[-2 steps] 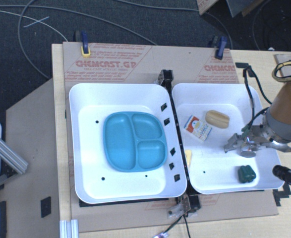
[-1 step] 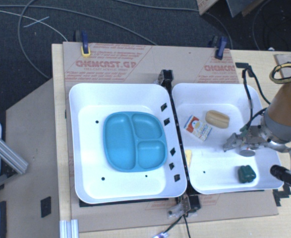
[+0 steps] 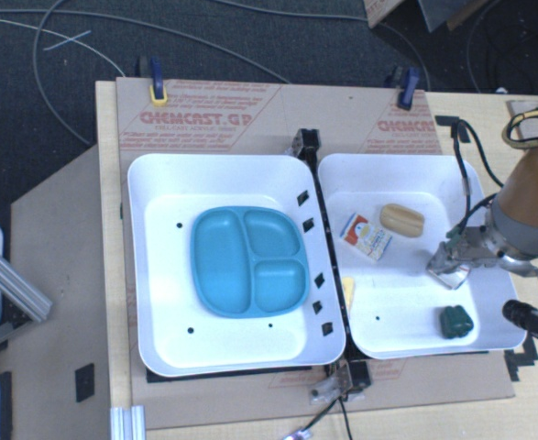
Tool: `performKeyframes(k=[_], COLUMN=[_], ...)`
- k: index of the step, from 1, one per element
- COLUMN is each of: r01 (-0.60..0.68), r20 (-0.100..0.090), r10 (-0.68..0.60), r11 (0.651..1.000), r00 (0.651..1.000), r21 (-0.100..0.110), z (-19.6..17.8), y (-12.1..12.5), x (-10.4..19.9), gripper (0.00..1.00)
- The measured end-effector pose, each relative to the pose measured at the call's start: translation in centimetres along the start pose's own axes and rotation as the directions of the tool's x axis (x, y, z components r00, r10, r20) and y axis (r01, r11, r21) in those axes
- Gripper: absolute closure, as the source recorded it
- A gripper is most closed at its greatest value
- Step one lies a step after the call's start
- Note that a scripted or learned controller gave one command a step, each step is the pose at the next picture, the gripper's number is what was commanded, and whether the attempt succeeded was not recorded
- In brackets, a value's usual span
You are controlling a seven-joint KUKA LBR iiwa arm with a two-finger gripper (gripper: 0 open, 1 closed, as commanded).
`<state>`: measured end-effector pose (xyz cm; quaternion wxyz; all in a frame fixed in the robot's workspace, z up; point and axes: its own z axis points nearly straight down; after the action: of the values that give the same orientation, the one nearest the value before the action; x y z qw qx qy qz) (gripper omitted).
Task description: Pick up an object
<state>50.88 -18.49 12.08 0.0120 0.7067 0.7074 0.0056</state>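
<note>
In the right bin (image 3: pixel 392 337) lie a tan bread-like roll (image 3: pixel 402 220), a small white and red packet (image 3: pixel 367 236) and a dark green object (image 3: pixel 455 321) near the front right corner. My gripper (image 3: pixel 448 268) sits low over the right side of this bin, to the right of the packet and roll and just above the green object in the picture. Nothing shows between its tips. A yellow sliver (image 3: pixel 347 290) peeks at the bin's left wall.
The left bin (image 3: pixel 159 337) holds a blue divided plate (image 3: pixel 249 260). A black divider with clips (image 3: pixel 316 236) runs between the bins. The arm (image 3: pixel 525 209) enters from the right over the right bin's rim. Cables lie behind the bench.
</note>
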Motion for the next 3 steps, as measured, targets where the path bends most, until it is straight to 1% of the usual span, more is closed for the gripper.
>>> performKeyframes(k=[1, 2, 3], r01=[0.000, 0.000, 0.000], r20=[-0.006, -0.006, -0.008], r10=[0.000, 0.000, 0.000], r11=[1.000, 1.000, 1.000], r00=[1.000, 1.000, 1.000], r21=[0.018, 0.017, 0.022], z=[-5.8, -11.8, -12.2], y=[0.8, 1.1, 1.2], x=[-0.9, -1.9, -1.9], gripper=[1.00, 1.00, 1.00])
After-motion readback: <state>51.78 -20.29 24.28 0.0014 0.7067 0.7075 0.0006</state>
